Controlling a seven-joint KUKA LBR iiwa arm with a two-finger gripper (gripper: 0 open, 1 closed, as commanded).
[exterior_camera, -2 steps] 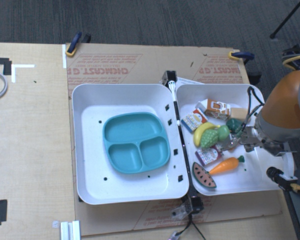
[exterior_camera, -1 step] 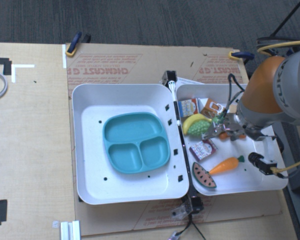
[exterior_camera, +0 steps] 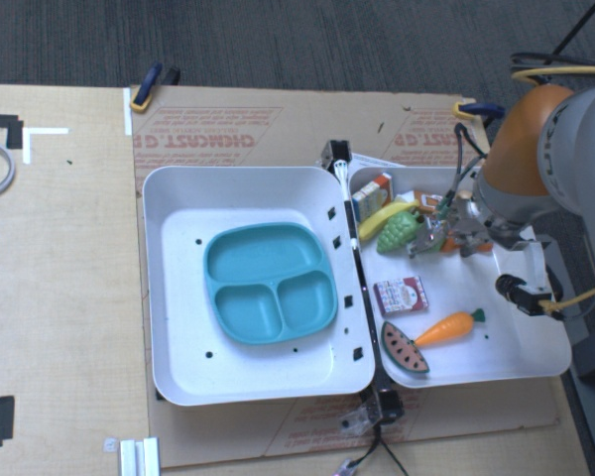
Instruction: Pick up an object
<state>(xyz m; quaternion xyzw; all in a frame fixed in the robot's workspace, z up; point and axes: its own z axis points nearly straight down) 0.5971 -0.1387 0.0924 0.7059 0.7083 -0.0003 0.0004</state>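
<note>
The right bin [exterior_camera: 521, 360] holds several toy foods. A yellow banana [exterior_camera: 381, 218] and a green bumpy vegetable [exterior_camera: 401, 231] lie at its far left, next to a small box [exterior_camera: 372, 194]. Nearer the front are a red-and-white packet [exterior_camera: 401, 295], an orange carrot [exterior_camera: 446, 329] and a watermelon slice [exterior_camera: 405, 349]. My gripper [exterior_camera: 439, 230] hangs low over the bin's far part, just right of the green vegetable, with an orange item [exterior_camera: 450, 247] partly hidden under it.
The left bin [exterior_camera: 169, 266] holds a teal divided tray [exterior_camera: 271, 282]. A blue-and-yellow clamp [exterior_camera: 147, 85] sits at the cardboard's far left corner. The grey arm with its orange band [exterior_camera: 521, 152] and cables covers the right bin's far right corner.
</note>
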